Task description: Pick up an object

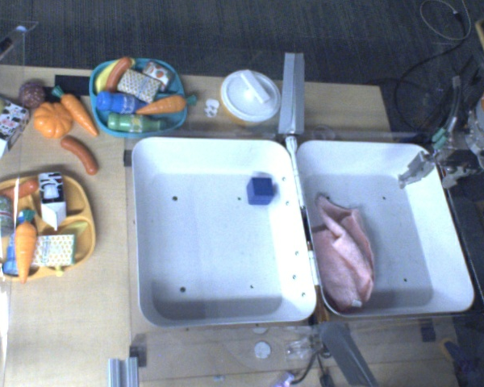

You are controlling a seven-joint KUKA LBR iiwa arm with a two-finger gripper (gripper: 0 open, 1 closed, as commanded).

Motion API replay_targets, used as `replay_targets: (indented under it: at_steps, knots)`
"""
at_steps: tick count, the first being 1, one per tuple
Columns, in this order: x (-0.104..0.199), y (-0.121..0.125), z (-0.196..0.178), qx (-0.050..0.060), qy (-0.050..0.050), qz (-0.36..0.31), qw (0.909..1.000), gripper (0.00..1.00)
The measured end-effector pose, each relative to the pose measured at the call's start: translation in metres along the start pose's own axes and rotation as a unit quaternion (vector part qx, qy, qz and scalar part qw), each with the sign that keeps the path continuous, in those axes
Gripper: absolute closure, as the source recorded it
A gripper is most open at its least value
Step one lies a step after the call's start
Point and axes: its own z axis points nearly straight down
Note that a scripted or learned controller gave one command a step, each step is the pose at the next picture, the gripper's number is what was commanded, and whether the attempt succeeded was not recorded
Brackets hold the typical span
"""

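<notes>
My two-finger gripper (414, 172) hangs over the right white bin's (436, 289) upper right corner, and I cannot tell how its jaws stand. The crumpled pink cloth (344, 252) lies against that bin's left wall; I'd descend squarely onto its thick middle fold, clear of the wall

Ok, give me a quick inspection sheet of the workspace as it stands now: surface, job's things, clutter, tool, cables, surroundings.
Surface: wooden bench bearing left bin and right bin, side by side.
Job's things: blue block in the left bin; pink cloth crumpled in the right bin.
Clutter: toy food in a blue bowl and a yellow tray, a loose pumpkin, a white lid.
Tool: tool over the right bin's far right corner, holding nothing that can be seen.
Cables: black cables on the floor, upper right.
Surroundings: dark carpet.
</notes>
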Motion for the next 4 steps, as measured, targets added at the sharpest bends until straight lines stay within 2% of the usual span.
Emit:
replay_targets:
  at_steps: [1, 2, 3, 4]
  knots:
    - [0.034, -0.028, 0.105, 0.0, 0.0, -0.028, 0.9996, 0.0]
    - [0.075, -0.007, 0.151, -0.006, -0.001, -0.059, 0.9982, 0.0]
    - [0.081, -0.088, 0.149, -0.008, -0.002, -0.084, 0.9964, 0.0]
    - [0.081, -0.084, 0.137, -0.014, -0.003, -0.085, 0.9963, 1.0]
